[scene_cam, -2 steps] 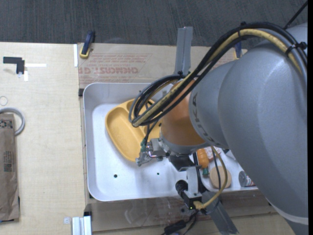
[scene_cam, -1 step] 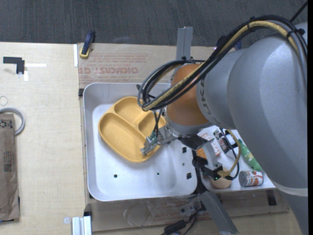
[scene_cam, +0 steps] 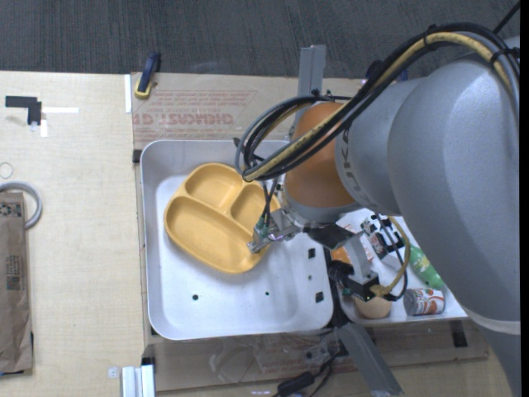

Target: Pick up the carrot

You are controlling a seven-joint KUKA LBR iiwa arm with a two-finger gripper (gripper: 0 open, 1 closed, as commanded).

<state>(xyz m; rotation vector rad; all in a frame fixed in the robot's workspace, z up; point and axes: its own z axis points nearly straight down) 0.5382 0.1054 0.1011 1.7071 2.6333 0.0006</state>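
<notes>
My gripper [scene_cam: 264,235] hangs low over the left bin [scene_cam: 150,255], right at the right rim of a yellow divided plate [scene_cam: 207,222] that lies in the bin's back half. The orange-banded wrist [scene_cam: 318,168] rises directly above it. The grey arm covers most of the right bin [scene_cam: 450,319]. In the uncovered strip of that bin I see a tan rounded object [scene_cam: 373,307], a small can [scene_cam: 425,302] and a green item [scene_cam: 422,264]. I cannot pick out a carrot shape among them.
Black cables [scene_cam: 331,114] loop from the arm over the back of both bins. The front half of the left bin's floor [scene_cam: 240,300] is bare white. A cardboard sheet [scene_cam: 198,110] lies behind the bins, and a brown paper bag [scene_cam: 12,279] sits at far left.
</notes>
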